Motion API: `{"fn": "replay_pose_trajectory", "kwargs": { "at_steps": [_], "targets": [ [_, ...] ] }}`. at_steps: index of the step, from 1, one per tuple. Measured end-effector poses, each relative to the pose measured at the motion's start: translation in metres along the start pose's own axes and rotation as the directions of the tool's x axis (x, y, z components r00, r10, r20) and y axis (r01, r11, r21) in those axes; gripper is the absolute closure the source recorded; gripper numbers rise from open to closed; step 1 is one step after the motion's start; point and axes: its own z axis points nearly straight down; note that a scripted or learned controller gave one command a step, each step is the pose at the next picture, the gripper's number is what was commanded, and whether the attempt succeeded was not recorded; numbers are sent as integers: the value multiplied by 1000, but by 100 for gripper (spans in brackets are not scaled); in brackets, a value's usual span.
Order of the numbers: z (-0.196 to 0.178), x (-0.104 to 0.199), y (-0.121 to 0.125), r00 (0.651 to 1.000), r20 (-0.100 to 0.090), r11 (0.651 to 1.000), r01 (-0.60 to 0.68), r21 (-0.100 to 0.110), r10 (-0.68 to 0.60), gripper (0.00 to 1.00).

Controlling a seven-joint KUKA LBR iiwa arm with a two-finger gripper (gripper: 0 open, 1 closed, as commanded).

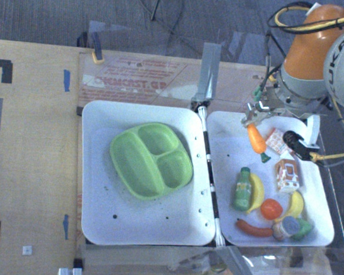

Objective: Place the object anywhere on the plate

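A green divided plate (151, 160) lies in the middle of the left bin (94, 217). My gripper (252, 118) hangs over the far left part of the right bin (228, 144), well to the right of the plate. Its fingers are shut on the top end of an orange toy carrot (256, 139). The carrot slants down to the right from the fingers, with its green tip (265, 157) lowest.
Several other items lie in the right bin: a green bottle (242, 189), two bananas (256, 193) (296, 204), an orange tomato (271, 209), a red sausage (254, 229), a can (283, 229) and snack packets (287, 174). A metal divider (208, 166) separates the bins.
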Motion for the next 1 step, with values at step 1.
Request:
{"fn": "replay_pose_trajectory", "kwargs": {
  "at_steps": [1],
  "targets": [
    [-97,10,7,999,0,999,-47,0,47,100]
  ]
}}
